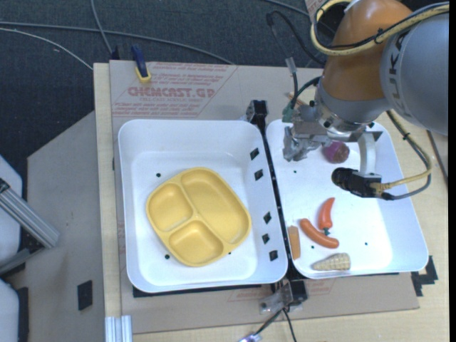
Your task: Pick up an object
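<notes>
A dark carpeted floor with a few loose cables can be seen around a cardboard-topped bench [178, 91], and two shallow white bins are set on it side by side. The gripper [294, 150] is parked low over the far corner of the right bin [399, 241], close to the divider between the bins. Nothing is seen between its fingers, and how far apart they are can't really be made out from this angle, so that's left as unknown.

As for progress: nothing looks picked up yet, so pretty much the whole job would seem to be left. A target has to be chosen, closed on and lifted.

Count of stuff, for what it's worth:
- one purple onion-looking thing [336, 151], just beside the gripper on the arm's side, the closest candidate
- one red chili pepper [326, 213], nearer the camera than the gripper
- one sausage [318, 234] touching or nearly touching that pepper
- one small orange carrot-like stick [294, 241] next to the divider
- one pale corn cob [332, 263], farthest from the gripper
- one yellow divided plate [197, 215], alone in the left bin [135, 191], well apart from the gripper
</notes>
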Robot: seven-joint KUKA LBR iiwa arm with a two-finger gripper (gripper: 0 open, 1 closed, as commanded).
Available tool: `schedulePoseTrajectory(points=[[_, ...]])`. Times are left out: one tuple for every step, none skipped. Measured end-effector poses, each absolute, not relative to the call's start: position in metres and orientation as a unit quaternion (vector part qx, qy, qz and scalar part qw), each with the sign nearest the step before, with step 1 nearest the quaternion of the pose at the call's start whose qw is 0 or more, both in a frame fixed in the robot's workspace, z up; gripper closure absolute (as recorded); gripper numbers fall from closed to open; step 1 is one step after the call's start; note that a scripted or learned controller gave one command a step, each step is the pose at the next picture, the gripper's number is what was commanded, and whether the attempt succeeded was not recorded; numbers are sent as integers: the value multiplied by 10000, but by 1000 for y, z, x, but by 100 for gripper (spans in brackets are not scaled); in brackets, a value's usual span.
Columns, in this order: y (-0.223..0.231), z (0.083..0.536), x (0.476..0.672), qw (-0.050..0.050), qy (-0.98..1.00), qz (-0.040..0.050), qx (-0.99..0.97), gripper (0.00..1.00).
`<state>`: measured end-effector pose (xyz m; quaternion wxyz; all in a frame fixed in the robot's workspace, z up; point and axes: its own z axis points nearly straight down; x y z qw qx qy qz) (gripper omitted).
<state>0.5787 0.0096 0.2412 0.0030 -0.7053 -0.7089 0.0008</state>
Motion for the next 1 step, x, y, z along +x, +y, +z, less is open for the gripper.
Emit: schedulePoseTrajectory(points=[[68,229,558,29,-7092,8,-7050,100]])
